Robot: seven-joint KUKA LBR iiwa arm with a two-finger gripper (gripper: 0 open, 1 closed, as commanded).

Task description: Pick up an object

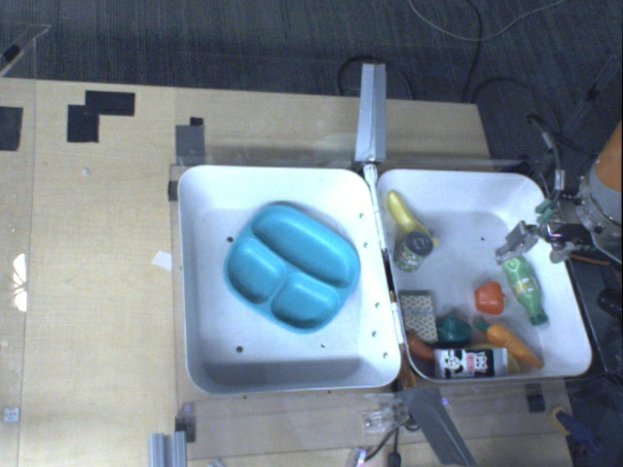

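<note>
Gripper (531,239) sits over right bin (458,185), fingers spread, nothing btwn them. Green bottle (523,287) lies just below it, tilted, near the orange-red ball (490,298).

Tool (531,242) above green bottle (523,289)

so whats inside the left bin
A blue divided tray lies in the left bin, upside-down or not I cannot tell. Around it, bare white floor shows. Whatever sits under the tray is covered.
</note>
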